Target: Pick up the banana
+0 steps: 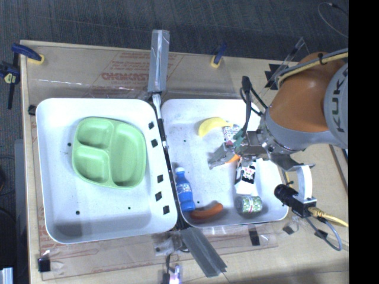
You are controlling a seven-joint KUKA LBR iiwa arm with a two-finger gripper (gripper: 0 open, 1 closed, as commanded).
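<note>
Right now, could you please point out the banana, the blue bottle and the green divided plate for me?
banana [212, 125]: camera view, on the middle of its yellow body.
blue bottle [185, 193]: camera view, on its labelled body.
green divided plate [142, 152]: camera view, on its right rim.

I'm counting two white bins: the left bin [53, 218] and the right bin [189, 114]. I'm seeing one green divided plate [109, 152] in the left. In the right, I'm tallying one banana [211, 125], one blue bottle [184, 189], one red-orange sausage-shaped piece [206, 211], one green can [250, 205], one white carton [246, 179]. Other small bits by my wrist I'm finding too cluttered to count.
</note>
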